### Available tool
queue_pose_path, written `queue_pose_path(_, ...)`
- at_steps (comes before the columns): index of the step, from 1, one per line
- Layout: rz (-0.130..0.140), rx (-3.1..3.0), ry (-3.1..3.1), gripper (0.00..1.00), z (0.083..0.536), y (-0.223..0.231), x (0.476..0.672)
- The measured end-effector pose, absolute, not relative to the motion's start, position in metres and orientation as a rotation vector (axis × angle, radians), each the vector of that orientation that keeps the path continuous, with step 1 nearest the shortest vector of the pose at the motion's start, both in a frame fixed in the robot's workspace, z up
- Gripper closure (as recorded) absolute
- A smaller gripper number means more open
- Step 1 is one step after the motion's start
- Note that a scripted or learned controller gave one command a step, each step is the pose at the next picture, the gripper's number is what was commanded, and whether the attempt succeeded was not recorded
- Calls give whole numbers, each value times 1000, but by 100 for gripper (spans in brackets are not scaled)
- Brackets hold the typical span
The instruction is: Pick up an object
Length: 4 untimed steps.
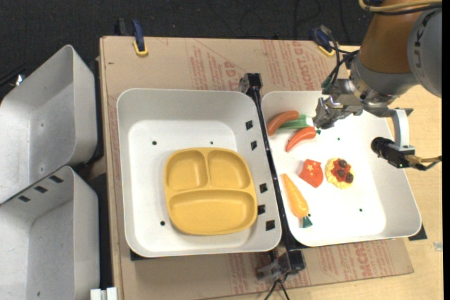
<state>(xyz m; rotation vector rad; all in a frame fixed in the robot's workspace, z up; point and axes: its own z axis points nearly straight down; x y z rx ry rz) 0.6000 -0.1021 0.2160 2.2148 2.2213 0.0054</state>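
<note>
Toy food: five small pieces lie in the right bin [394, 221], any of which could serve as the object to pick up.
Nearest piece: a red pepper [301, 138] with a green stem, just below and left of the jaws [322, 116].
Beside it: an orange sausage [283, 120] against the bin's left wall, just above the pepper.
Further off: a red strawberry slice [312, 173], a yellow pastry with dark berries [340, 173], and a carrot [296, 197] toward the bin's near left side.
Left bin: it [133, 172] carries a yellow divided tray [209, 190], well apart from the arm.
Arm: the grey and orange arm [394, 31] reaches in over the right bin's far edge, wrist pointing down toward the pepper's stem end.
Jaw state: too dark and small to tell whether wide or narrow; nothing is visibly held.
Step in hand: the approach, as I judge it, with no grasp made.
Next move: probably a short shift toward the pepper's middle, then a straight descent with the jaws spanning its narrow width, keeping off the sausage.
Desk: brown board [197, 60] beneath both bins.
</note>
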Motion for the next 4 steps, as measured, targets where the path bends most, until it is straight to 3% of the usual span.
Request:
queue_pose_path(1,5,2215,2221,100,256,-102,601)
queue_pose_path(4,-2,2215,2233,100,239,60,551)
